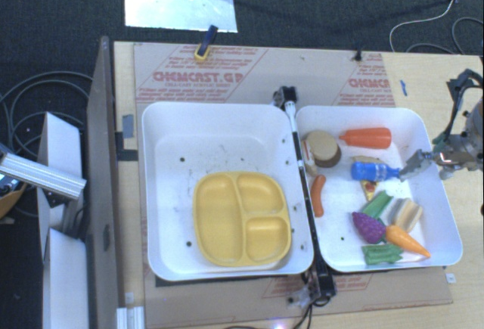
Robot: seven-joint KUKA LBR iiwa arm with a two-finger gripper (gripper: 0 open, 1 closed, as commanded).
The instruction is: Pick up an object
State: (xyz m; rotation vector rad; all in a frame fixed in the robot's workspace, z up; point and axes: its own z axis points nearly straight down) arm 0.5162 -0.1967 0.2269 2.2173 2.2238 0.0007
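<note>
Blue bottle (pixel 373 170): lies on its side in the right bin (pixel 435 140), about mid-depth; long axis runs left to right, narrow end pointing right toward the claw.
Orange bottle (pixel 366 138): lies flat at the far side of the right bin; long axis left to right, tapered end pointing left.
Carrot (pixel 407 239): near right corner of the right bin; long axis slanted, pointed tip toward the near right.
Red sausage (pixel 318 194): beside the left wall of the right bin; long axis runs far to near.
Round brown block (pixel 322 149): far left part of the right bin, left of the blue bottle.
Purple piece (pixel 368 227): near part of the right bin, just left of the carrot.
Green pieces (pixel 376 206): one slanted above the purple piece, another flat along the near wall.
Yellow plate (pixel 243 218): three compartments, in the near part of the left bin (pixel 165 140).
Claw (pixel 418 162): over the right side of the right bin, tip just right of the blue bottle's narrow end; whether its fingers are apart or together, cannot tell; nothing seen held.
Arm (pixel 463 144): comes in from the right edge, low over the right bin's right wall, reaching leftward.
Desk (pixel 227 70): board with red print, carrying both bins side by side.
</note>
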